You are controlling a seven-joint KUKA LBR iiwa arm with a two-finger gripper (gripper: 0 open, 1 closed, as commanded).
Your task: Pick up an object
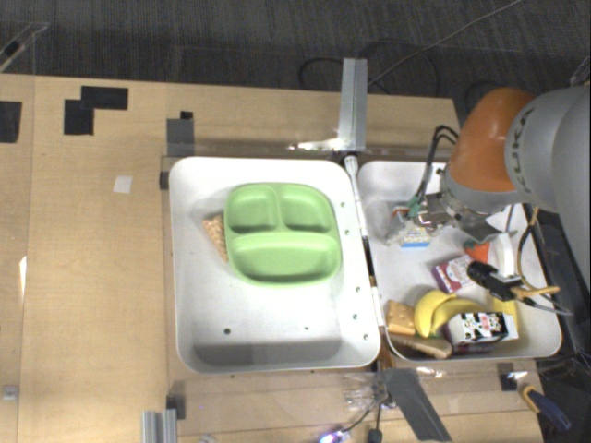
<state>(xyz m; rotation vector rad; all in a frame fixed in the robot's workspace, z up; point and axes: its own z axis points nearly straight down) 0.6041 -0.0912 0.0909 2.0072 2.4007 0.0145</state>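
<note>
My gripper (414, 216) hangs low over the back of the right bin (395, 270), under the grey wrist with its orange band. Just below it lies a small white and blue packet (415, 239); the view does not show whether the two touch. Toward the front of the same bin are a maroon packet (452, 273), a yellow banana (437, 308), a piece of toast (402, 319) and a black and white carton (480, 329). A small orange item (477, 250) peeks out beside the wrist.
In the left bin (199, 340) sits a green divided plate (282, 233), and a tan waffle piece (215, 236) sticks out from under its left edge. A metal post (354, 109) stands behind the wall between the two bins.
</note>
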